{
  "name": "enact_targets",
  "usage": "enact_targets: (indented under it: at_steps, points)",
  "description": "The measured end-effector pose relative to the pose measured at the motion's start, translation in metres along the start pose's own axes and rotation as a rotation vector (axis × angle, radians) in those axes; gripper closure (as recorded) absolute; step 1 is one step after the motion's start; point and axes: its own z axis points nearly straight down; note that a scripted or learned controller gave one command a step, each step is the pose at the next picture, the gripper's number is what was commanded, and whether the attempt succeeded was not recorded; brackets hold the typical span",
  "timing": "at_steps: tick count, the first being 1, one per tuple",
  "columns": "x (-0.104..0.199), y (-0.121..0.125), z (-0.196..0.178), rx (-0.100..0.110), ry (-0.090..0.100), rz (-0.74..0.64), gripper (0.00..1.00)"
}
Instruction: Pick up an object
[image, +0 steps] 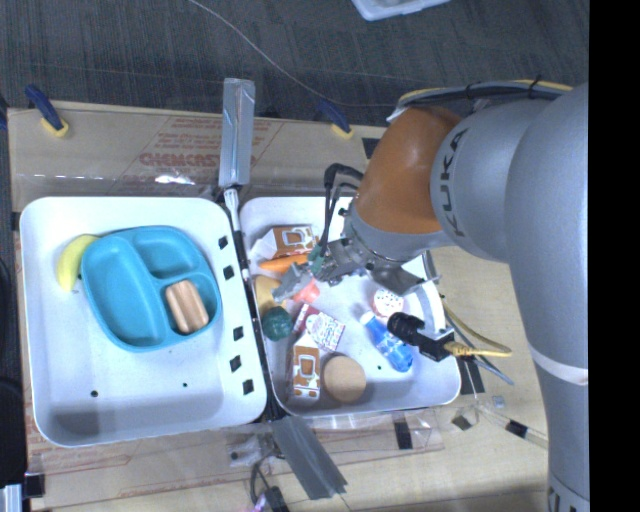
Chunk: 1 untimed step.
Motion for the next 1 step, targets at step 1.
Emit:
enact_targets:
  at_steps: [1]
  points:
    - [-0.067, -0.0209, 0.0816, 0.003, 0.001, -0.241, 0.0]
